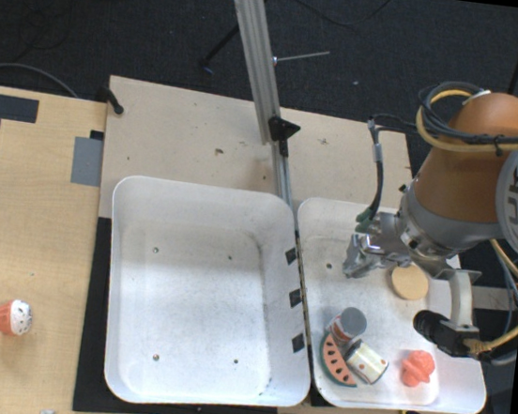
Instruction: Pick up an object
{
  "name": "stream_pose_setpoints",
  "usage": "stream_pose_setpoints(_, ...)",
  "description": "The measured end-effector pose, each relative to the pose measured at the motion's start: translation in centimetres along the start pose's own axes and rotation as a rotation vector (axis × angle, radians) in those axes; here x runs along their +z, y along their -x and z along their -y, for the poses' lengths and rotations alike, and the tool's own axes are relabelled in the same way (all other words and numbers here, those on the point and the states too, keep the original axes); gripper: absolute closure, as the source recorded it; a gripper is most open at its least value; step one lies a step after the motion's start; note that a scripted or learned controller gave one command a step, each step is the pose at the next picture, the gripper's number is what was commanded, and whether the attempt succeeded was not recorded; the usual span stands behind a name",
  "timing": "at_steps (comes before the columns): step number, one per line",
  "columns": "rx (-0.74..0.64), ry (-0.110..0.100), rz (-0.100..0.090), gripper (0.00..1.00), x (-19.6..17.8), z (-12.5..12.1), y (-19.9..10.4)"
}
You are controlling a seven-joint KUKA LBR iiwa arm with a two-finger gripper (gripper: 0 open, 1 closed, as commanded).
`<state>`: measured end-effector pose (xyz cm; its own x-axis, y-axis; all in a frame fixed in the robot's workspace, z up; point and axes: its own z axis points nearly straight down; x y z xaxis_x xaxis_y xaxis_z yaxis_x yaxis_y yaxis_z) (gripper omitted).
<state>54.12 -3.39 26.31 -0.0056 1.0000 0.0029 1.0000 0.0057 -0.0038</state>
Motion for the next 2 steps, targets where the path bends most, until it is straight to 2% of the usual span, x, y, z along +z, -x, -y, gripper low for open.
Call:
stream_pose_setpoints(1, -0.001, -0.001, 0.0, 1.0, 0.3, 0.3, -6.2)
stream_pose_setpoints(2, 0.002, 0.0, 0.002, 1.0, 0.5, -0.4, -11.0)
